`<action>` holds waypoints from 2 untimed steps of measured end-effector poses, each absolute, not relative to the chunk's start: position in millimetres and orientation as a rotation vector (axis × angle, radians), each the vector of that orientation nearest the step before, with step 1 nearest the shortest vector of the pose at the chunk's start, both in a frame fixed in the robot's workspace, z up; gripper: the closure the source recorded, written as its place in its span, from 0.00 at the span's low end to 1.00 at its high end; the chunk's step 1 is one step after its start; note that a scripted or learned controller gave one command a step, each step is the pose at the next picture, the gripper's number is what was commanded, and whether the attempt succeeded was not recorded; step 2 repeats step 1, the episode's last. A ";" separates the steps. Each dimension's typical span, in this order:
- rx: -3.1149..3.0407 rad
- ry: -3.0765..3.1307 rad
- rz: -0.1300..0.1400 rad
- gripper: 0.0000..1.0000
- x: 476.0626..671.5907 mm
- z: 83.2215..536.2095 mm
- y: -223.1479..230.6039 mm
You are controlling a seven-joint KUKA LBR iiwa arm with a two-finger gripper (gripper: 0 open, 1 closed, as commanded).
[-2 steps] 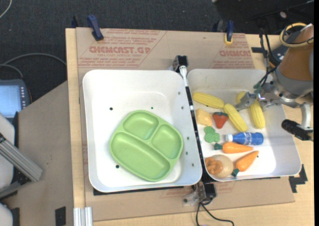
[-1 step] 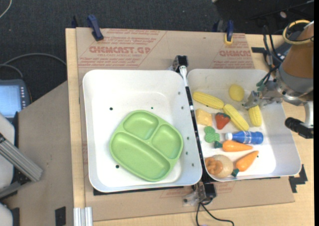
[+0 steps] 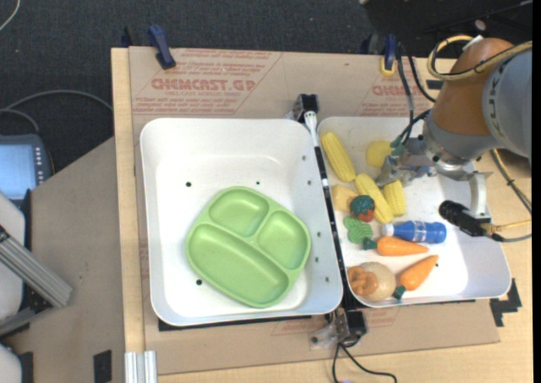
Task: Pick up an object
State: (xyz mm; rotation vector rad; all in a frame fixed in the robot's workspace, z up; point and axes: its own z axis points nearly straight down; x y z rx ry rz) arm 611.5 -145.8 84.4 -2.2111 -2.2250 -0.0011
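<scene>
Lying nearest the camera in the right-hand shallow white bin (image 3: pixel 486 276), a pale tan bun-shaped plastic toy (image 3: pixel 370 280) sits against the front rim, with a small orange plastic carrot (image 3: pixel 418 273) just beside it. A second orange carrot (image 3: pixel 397 246) lies a little farther back, close to a blue and white plastic bottle (image 3: pixel 418 232) resting on its side. Behind these, a green broccoli-like toy piece (image 3: pixel 358 229) and a small round red and green toy (image 3: pixel 363 205) crowd together; their exact shapes are hard to make out. Three yellow plastic corn cobs follow: one long cob (image 3: pixel 373 197) in the middle, a short one (image 3: pixel 394 198) beside it, and another long cob (image 3: pixel 339 157) near the dividing wall. A yellow lump (image 3: pixel 378 153) sits farthest back, partly cut off by the arm. The left-hand shallow white bin (image 3: pixel 169 161) holds a light green three-compartment plastic tray (image 3: pixel 248 245). The grey arm's gripper (image 3: pixel 404 166) hangs over the far part of the right bin, by the short cob, its tip buried under wrist and cables, so whether the claw is released or clenched cannot be told.
</scene>
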 end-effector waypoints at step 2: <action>-2.214 -2.228 -0.009 1.00 545.5 190.9 -73.0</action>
